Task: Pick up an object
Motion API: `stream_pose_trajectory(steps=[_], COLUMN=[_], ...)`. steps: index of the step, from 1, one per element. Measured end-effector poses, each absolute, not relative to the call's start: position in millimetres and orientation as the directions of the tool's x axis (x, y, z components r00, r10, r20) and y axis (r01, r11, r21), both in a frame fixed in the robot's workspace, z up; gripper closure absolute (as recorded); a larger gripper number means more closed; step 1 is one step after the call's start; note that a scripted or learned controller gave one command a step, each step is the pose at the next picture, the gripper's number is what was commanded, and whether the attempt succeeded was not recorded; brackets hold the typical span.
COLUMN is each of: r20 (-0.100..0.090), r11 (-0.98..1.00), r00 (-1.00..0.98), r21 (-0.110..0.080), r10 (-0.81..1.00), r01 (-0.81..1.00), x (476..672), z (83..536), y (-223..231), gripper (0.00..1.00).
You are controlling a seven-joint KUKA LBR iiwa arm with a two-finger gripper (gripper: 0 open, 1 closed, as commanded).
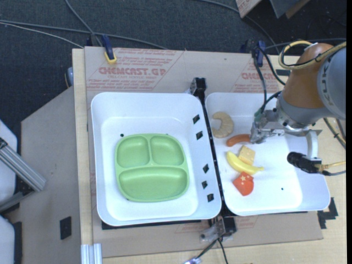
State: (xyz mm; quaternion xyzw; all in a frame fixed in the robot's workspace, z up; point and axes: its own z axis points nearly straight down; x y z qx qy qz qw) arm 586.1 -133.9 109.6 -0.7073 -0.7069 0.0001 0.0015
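From the camera above the bench we see two shallow white bins side by side: the left bin (102, 147) bears a green divided tray (152, 166), and the right bin (286, 199) holds a small cluster of toy foods. The arm (311, 87), grey with its orange band, reaches in from the right, and its claw (259, 133) hangs low over the upper middle of the right bin. Whether that claw is spread or closed we cannot tell, since the wrist hides the tips from this slant. Just to its left lies an orange-red sausage (238, 140), close to the claw and perhaps touching it, though we cannot be sure. Further left, near the divider, we see a tan curved pastry (223, 124). Below the claw sits a pale yellow block (247, 154), touching a banana (242, 164), and below those a red strawberry (243, 184) lies apart from the claw.
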Motion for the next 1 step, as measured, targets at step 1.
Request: stream_pose_trajectory(steps=[1], r20=[-0.001], r11=[0.001], r00=[-0.001], r21=[0.005], r10=[1.0], r01=[1.0], x=[591.0], z=[172.6], y=[-135.7], gripper=[1.0])
